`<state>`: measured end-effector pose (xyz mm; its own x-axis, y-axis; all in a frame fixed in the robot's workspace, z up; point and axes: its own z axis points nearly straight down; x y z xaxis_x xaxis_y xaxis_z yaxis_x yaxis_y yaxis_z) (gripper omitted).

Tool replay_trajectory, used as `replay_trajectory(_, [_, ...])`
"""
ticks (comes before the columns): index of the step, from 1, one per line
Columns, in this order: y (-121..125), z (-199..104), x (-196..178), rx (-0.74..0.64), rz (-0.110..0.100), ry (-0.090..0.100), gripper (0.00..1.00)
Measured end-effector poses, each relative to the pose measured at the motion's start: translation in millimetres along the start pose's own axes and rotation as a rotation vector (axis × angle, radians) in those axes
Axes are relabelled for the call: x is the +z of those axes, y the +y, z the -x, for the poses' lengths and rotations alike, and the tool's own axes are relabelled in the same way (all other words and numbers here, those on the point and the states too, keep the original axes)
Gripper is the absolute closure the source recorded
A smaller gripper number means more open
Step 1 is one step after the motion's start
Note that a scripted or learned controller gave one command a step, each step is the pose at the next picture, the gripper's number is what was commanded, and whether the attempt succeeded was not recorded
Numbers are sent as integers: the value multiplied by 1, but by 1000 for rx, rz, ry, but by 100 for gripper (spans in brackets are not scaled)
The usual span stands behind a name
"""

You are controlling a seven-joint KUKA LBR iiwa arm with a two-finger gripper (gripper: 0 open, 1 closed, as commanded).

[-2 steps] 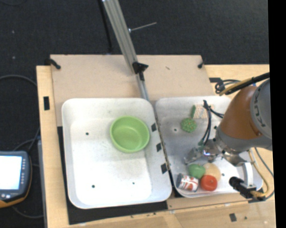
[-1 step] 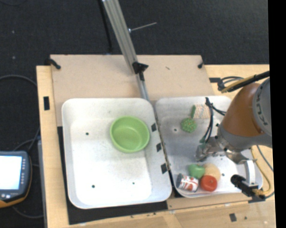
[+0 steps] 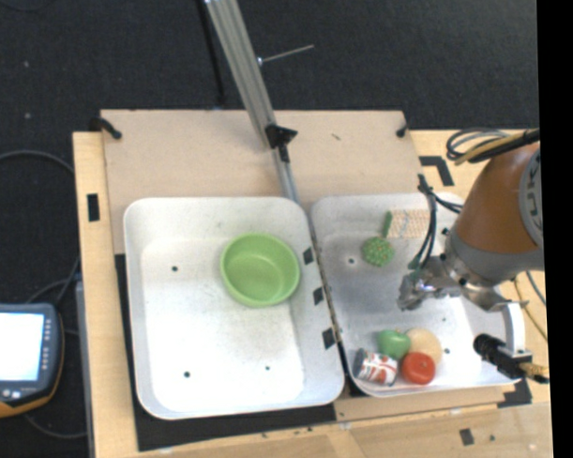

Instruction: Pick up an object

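While the wooden bench point(image 3: 218, 151) fills most of the frame, two shallow white bins sit on it side by side. The left bin point(image 3: 179, 368) lies in the middle of the picture and the right bin point(image 3: 348, 231) lies just beside it, toward the right; their inner edges touch. A metal pole point(image 3: 248, 74) comes down at a slant from the top centre and ends near the place where the two bins meet. The arm point(image 3: 497, 216), with its orange part, enters from the right edge of the frame and leans over the right bin.

A green bowl point(image 3: 261, 268) stands upright in the upper right part of the left bin. A screen device point(image 3: 19, 355) lies at the lower left edge of the frame, off the bench.

The claw point(image 3: 413, 292) hangs over the middle of the right bin. I cannot tell whether it is released or clenched, and no object can be seen in it.

The objects to pick lie apart from the claw. A green brush point(image 3: 379, 248) lies to its upper left, near. In the lower corner of the right bin, below the claw, four small things are grouped closely: a green pepper point(image 3: 394, 343), a cream ball point(image 3: 425, 340), a red ball point(image 3: 419, 368) and a red and white can point(image 3: 376, 369).
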<state>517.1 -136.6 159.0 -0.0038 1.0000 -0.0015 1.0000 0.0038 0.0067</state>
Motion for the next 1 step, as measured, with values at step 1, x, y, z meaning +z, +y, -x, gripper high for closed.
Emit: replay_trajectory(1, [3,1,-54,0,1,-1,100])
